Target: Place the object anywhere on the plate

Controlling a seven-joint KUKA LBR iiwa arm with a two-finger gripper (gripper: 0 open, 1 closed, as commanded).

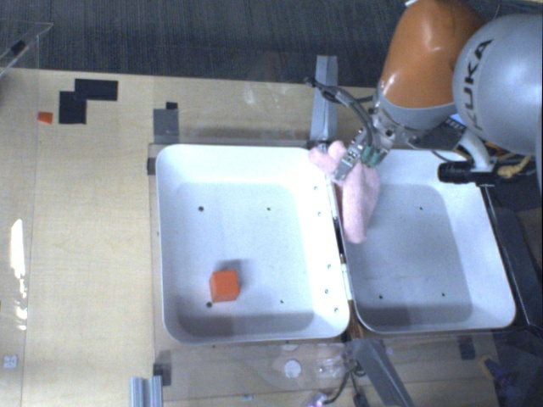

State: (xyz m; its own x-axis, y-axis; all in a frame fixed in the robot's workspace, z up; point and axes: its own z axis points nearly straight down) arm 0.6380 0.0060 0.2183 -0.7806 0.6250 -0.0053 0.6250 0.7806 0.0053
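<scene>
A limp pink soft object (357,203) hangs over the divide between the two bins, its lower end dangling above the right bin's left edge. My gripper (355,157) is at the object's top end, shut on it, with pink material bunched to the left of the fingers. The grey arm with its orange band (422,53) reaches in from the upper right. A small orange block (225,286) lies on the floor of the left bin (254,219), near its front left.
The right bin (433,253) lies under the arm's wrist. Grey metal brackets (323,100) stand behind the bins. Black markers (83,98) and a small orange square (45,118) sit on the wooden bench at far left.
</scene>
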